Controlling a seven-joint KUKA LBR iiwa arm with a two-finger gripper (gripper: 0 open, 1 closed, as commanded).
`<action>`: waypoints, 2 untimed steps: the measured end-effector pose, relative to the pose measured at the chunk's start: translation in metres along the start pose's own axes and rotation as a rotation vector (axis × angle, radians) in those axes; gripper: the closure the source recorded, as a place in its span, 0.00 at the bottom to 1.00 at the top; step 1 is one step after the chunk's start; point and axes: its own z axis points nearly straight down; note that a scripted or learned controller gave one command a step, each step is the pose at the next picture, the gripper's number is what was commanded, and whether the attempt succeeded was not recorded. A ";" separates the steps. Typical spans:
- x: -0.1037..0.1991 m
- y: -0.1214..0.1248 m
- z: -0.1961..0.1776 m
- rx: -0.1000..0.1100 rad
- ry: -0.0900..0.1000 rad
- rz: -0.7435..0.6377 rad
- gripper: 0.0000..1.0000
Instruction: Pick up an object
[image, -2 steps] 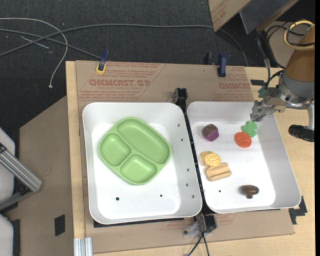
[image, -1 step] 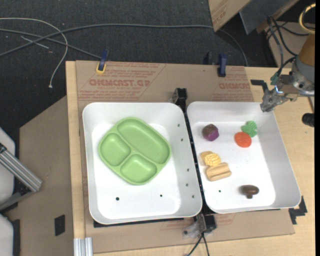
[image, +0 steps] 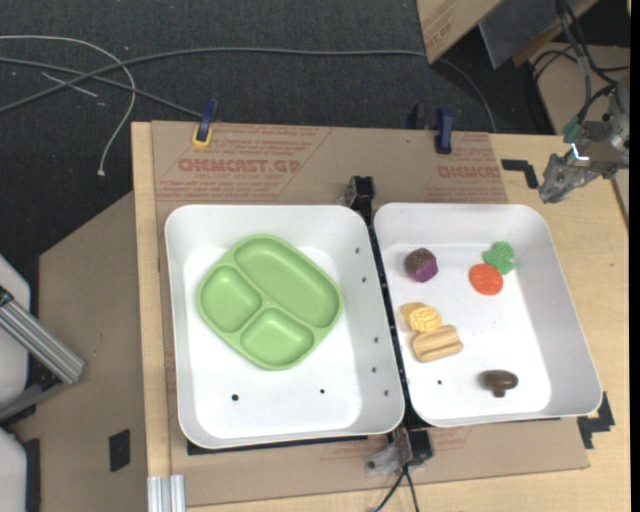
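Brown mushroom toy (image: 498, 380) lies lengthwise left-right in right bin (image: 560, 300).

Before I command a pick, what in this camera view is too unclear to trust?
- claw: small and blurred near the right edge; open or shut is unreadable.
- Arm: cut off by the right edge.
- brown item: too small to identify.
- purple item: shape unclear at this size.

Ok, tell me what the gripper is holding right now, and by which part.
Nothing is held. The gripper sits outside the right bin, past its upper right corner, with no object between its fingers.
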 end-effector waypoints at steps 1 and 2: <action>0.050 -0.019 0.015 0.012 0.005 -0.002 1.00; 0.101 -0.037 0.007 0.010 0.006 -0.003 1.00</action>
